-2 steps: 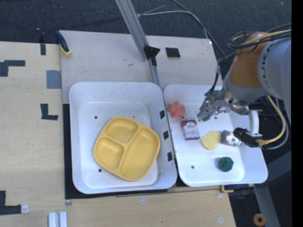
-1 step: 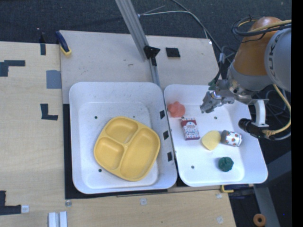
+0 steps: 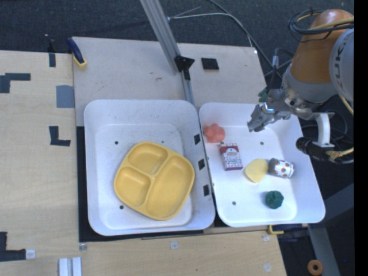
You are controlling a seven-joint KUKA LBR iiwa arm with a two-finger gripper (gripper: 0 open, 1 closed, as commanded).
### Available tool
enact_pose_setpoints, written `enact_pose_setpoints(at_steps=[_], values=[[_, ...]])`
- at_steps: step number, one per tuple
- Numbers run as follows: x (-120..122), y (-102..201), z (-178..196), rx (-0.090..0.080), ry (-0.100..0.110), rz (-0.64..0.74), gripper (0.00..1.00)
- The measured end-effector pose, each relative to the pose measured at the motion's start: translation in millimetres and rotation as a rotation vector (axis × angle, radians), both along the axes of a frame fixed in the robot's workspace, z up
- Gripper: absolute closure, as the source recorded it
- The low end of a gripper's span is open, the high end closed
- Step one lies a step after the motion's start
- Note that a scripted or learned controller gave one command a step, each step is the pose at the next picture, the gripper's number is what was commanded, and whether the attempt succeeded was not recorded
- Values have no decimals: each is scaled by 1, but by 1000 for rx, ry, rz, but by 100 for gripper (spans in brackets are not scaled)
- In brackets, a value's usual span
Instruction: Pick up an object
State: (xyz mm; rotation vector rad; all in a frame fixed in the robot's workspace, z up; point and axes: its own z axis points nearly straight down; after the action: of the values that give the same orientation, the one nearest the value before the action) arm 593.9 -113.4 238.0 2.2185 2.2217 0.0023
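Observation:
The right bin [image 3: 287,214] holds several small things: a salmon-pink lump [image 3: 215,133], a red and white carton [image 3: 231,156], a pale yellow piece [image 3: 256,170], a small patterned can [image 3: 281,168] lying on its side, and a dark green ball [image 3: 273,199]. My gripper [image 3: 257,123] hangs over the bin's back right part, above bare white floor, up and to the right of the carton. Nothing shows between its fingers.
The left bin [image 3: 100,119] carries a yellow divided plate [image 3: 154,180]. A slanted metal pole [image 3: 164,27] rises behind the bins. The arm's grey and orange body [image 3: 322,50] fills the right side.

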Motion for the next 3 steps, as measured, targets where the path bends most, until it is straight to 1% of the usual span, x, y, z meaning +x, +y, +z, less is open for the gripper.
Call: enact_pose_setpoints(at_steps=[1,2,3], values=[[8,52,-13,2,5,4,100],[9,109,-24,2,6,6,100],[9,159,-12,2,3,6,100]])
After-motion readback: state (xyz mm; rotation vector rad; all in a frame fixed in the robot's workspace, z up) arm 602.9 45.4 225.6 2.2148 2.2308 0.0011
